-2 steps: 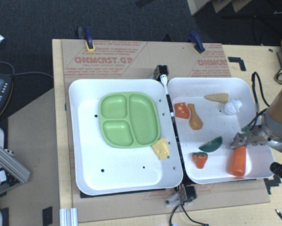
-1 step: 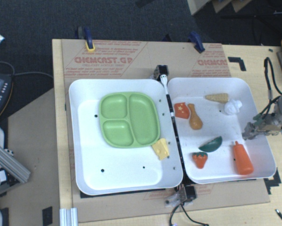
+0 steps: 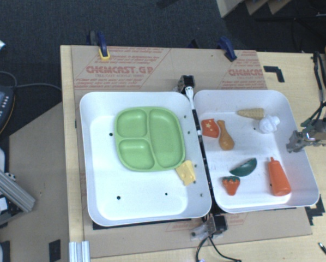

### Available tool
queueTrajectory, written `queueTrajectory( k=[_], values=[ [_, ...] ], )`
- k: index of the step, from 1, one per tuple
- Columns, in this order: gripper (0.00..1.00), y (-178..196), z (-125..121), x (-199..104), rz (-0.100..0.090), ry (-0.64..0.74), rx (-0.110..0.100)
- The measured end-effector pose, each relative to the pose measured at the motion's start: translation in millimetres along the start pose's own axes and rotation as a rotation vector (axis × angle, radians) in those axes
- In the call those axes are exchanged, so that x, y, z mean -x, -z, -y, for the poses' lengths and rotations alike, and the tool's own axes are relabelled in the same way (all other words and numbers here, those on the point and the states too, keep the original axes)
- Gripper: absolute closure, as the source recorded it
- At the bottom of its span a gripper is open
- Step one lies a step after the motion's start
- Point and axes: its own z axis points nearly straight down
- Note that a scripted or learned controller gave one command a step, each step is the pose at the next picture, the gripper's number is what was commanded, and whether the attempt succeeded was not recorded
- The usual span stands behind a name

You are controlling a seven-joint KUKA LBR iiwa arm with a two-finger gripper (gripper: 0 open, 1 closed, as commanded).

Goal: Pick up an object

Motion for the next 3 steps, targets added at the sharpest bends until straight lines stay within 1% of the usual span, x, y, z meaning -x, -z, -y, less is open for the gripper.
queueTrajectory(
  k=[1, 2, 3],
  values=[
    [1.00, 22, -1, 1, 0.000, 0.000, -0.002],
    [1.00, 20, -48, -28, -0.002, 0.004, -0.002],
    [1.00, 30, -82, -68, -0.003, 0.005, -0.002]
  ],
)
